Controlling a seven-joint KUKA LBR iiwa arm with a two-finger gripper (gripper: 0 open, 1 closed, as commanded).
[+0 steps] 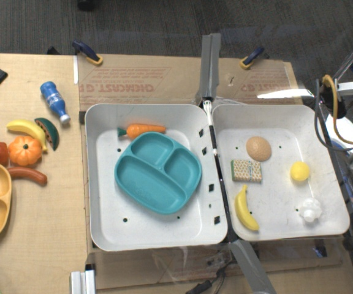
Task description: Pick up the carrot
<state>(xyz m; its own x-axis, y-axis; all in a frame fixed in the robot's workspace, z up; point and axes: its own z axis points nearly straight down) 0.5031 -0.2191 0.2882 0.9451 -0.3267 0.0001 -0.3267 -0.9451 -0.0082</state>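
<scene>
From my remote station: the carrot [144,129] lies on its side at the back of the left bin [97,182], leafy end to the view's left, just beside the far rim of the teal divided plate [158,171], perhaps touching it. I would come straight down over the orange body, fingers spanning its narrow width, clear of the plate's edge and the bin's rear wall. In the right bin [333,182] sit a banana [246,208], a sponge block [247,171], an egg [258,148], a lemon [299,171] and a small white object [310,211] I cannot identify. Cables crowd the right edge; whether the gripper stands open or closed, I cannot tell.
</scene>
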